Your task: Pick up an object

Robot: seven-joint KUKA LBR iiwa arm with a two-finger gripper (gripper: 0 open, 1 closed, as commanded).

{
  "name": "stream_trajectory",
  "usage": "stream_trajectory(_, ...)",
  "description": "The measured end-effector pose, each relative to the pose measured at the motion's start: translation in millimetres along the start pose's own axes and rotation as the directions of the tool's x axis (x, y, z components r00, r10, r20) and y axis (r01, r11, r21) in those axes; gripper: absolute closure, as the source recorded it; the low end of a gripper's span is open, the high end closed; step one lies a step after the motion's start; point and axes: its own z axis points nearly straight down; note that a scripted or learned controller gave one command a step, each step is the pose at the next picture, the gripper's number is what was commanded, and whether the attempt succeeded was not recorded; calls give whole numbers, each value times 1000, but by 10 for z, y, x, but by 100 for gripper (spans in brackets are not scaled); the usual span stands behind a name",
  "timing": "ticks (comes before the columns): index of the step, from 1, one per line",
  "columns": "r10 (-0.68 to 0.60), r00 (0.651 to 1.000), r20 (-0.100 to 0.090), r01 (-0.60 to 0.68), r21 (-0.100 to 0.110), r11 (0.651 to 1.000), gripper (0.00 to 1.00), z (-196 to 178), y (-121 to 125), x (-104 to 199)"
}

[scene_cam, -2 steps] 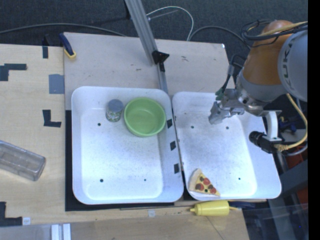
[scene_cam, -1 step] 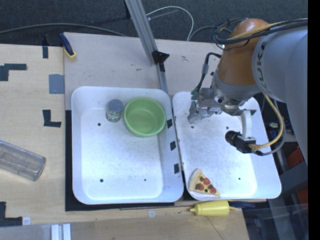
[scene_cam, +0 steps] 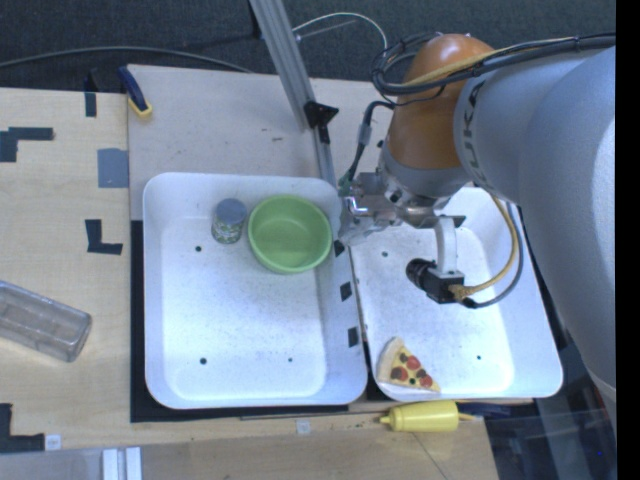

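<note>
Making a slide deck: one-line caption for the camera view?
Tool near the bins' divider; green bowl and jar in left bin, toy pizza slice in right bin.

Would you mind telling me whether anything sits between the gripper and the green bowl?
Nothing visible does. The gripper is close beside the green bowl, and the small jar stands on the bowl's other side.

The pale wooden bench bears two shallow white bins side by side: the left bin and the right bin, their inner rims touching. A black mat shows under the left bin's left edge. Well to the left, a clear plastic container lies on its side. A yellow bottle lies just beside the right bin's near rim. A blue and yellow clip sits at the far left. A grey tape patch and black tape marks dot the left part.
</note>
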Motion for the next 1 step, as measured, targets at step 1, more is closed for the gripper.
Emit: stream_trajectory(1, 0, 1000, -1, 0, -2, 1000, 100, -96, 75, 440)
